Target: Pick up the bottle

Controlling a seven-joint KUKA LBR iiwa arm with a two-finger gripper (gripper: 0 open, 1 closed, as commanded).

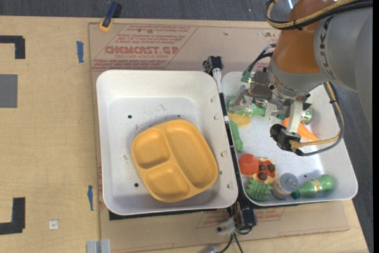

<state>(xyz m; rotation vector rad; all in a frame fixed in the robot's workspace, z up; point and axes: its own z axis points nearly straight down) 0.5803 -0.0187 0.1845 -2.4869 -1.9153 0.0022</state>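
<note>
The arm reaches into the right bin, its claw low among the toys at the far side; whether it is apart or together, I cannot tell. The green bottle lies at the bin's near edge, well apart from it. A yellow tray sits in the left bin.

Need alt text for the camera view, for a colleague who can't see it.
The arm reaches over the right bin, above small toys; the green bottle lies untouched near that bin's near edge. The left bin holds a yellow tray.
</note>
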